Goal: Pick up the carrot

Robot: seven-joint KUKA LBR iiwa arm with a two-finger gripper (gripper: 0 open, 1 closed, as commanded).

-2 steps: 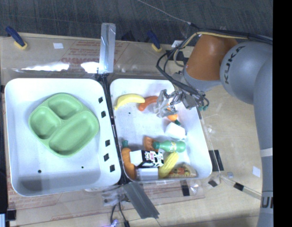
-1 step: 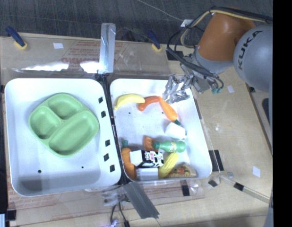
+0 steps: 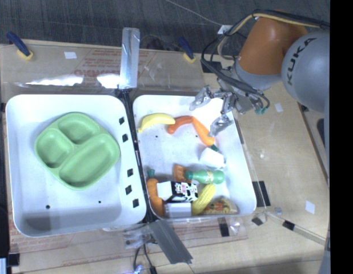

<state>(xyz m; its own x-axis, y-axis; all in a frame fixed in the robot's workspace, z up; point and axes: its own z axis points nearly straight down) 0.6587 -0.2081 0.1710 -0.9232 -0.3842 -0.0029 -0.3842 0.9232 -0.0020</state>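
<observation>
The carrot (image 3: 200, 129) is an orange curved piece with a green tip, lying in the upper part of the right bin (image 3: 165, 153), just right of a yellow banana (image 3: 156, 120). My gripper (image 3: 211, 112) hangs over the bin's upper right corner, just above and to the right of the carrot. Its two metal fingers (image 3: 199, 101) are spread apart and open, with nothing between them. The lower finger's tip sits close to the carrot's upper end.
A pile of toy food fills the right bin's lower part: a green bottle (image 3: 206, 177), corn (image 3: 204, 195), a black-and-white carton (image 3: 177, 190) and orange pieces (image 3: 151, 192). A white block (image 3: 211, 157) lies below the carrot. The left bin holds a green divided plate (image 3: 77, 149).
</observation>
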